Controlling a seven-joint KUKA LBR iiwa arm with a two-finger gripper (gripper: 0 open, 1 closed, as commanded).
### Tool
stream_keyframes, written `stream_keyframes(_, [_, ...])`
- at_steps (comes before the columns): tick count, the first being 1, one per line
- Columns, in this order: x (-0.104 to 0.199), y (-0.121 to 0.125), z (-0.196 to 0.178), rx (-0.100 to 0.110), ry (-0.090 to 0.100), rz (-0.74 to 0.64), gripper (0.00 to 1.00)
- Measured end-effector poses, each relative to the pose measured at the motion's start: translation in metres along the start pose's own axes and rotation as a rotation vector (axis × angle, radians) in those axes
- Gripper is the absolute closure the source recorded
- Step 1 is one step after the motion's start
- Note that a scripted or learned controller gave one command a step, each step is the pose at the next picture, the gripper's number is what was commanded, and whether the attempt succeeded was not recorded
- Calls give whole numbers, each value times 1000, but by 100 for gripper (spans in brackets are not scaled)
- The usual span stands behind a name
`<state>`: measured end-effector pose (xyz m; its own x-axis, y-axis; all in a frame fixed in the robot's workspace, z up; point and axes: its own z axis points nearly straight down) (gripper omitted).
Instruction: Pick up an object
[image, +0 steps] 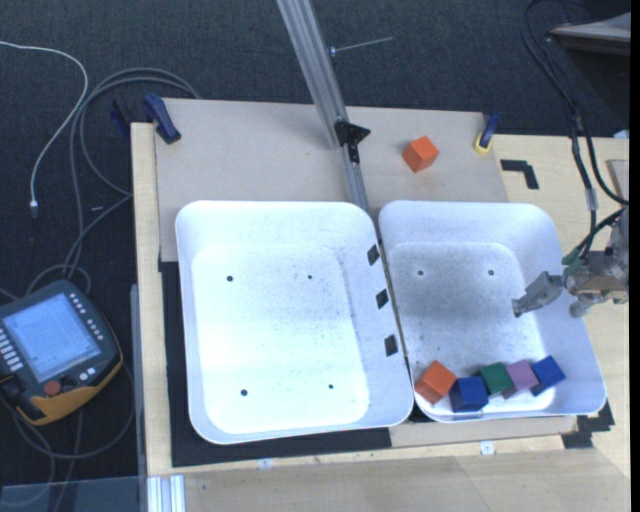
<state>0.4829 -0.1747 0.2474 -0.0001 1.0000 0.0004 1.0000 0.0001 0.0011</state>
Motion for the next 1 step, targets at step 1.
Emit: stream_keyframes(1, [0, 1, -11, -4, -1, -1, 100])
